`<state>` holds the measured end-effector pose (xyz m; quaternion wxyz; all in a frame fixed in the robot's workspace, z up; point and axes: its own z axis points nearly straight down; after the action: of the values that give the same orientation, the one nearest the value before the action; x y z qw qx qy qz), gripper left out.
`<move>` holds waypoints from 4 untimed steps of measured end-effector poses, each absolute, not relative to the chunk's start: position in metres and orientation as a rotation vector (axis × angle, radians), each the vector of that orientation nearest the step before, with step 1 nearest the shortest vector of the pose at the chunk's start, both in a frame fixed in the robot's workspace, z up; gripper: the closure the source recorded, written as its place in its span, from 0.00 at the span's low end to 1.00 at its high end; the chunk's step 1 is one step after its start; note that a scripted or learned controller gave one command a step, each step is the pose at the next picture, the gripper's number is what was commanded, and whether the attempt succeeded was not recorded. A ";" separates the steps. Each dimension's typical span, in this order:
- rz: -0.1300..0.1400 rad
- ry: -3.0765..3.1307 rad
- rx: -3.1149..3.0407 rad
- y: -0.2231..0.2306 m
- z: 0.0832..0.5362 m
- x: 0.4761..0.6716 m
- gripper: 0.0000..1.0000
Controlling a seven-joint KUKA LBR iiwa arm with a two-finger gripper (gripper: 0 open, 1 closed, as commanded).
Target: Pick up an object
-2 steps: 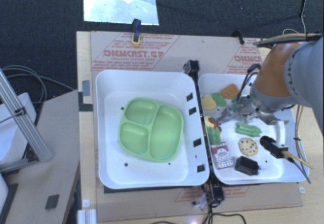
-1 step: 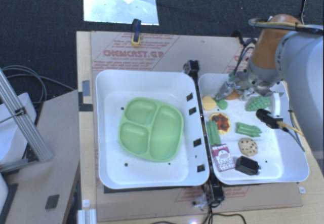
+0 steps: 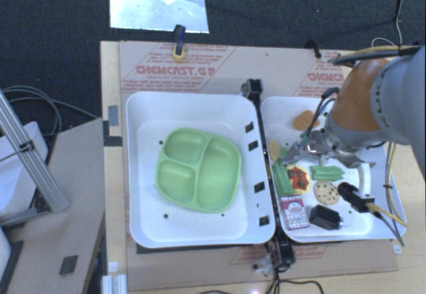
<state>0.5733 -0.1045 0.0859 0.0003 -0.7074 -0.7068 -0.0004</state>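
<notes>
Arm (image 3: 373, 103): reaches over the right bin (image 3: 279, 110).
Gripper (image 3: 307, 147): low among the toys; opening cannot be told.
Objects: green piece (image 3: 327, 172), cookie (image 3: 325, 191), red card (image 3: 293, 211), black block (image 3: 325, 218), all crowded.
Left bin (image 3: 143, 113): holds a green tray (image 3: 198, 169).
Advice: pick one isolated piece, descend straight, close centred.

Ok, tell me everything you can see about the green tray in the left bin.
The green tray is pale lime, looks like smooth moulded plastic, and has rounded corners. Raised ridges split it into three compartments: a long one on the right and two smaller ones on the left. It lies flat, open side up, turned slightly askew, near the middle of the left bin, resting on the bin's white floor. Its compartments hold nothing, and its edges stay apart from the bin's walls.
</notes>
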 end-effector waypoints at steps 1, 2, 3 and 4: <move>-0.020 -2.243 -2.211 -0.011 0.192 0.616 0.00; -0.008 -2.236 -2.206 0.096 0.196 0.616 0.00; -0.022 -2.231 -2.234 0.044 0.345 0.672 0.00; -0.015 -2.237 -2.212 0.123 0.415 0.669 0.00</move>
<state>0.6688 0.1227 0.4151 -0.0023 -0.7032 -0.7110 -0.0048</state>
